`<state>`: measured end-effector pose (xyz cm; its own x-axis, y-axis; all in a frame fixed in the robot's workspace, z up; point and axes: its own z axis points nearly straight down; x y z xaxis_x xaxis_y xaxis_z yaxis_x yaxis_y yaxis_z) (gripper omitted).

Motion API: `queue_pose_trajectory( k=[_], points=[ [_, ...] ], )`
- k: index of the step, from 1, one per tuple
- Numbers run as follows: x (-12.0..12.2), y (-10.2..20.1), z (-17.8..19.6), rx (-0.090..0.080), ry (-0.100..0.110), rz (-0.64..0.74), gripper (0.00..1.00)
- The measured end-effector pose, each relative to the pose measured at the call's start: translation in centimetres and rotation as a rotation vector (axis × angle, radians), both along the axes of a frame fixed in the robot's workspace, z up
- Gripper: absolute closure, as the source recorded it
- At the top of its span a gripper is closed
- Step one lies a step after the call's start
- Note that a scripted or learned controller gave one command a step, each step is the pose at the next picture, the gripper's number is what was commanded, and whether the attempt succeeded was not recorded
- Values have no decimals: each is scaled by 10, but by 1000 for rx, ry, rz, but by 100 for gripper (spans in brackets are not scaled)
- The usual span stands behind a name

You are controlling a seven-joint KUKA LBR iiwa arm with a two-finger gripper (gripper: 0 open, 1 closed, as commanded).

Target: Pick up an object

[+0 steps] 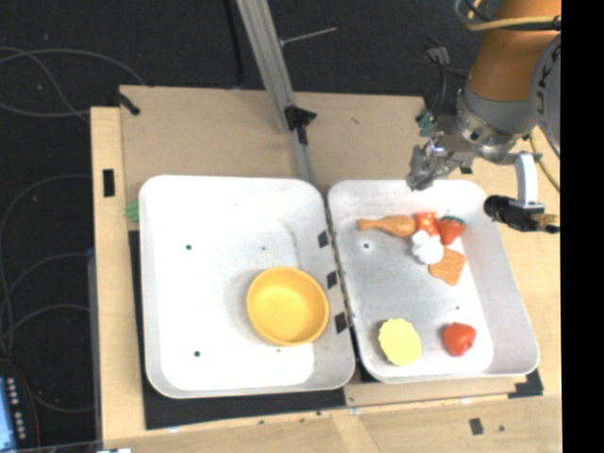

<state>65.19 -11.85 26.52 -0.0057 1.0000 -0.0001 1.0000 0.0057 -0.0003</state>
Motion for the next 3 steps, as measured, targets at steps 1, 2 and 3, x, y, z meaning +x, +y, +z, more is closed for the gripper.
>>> queue_pose_trajectory(
  k=[1,2,3],
  points=[
    [-11,44,1,1,-1,0,100],
    [-17,85,-4,1,0,0,100],
    [-26,133,0,1,0,-2,100]
  ],
)
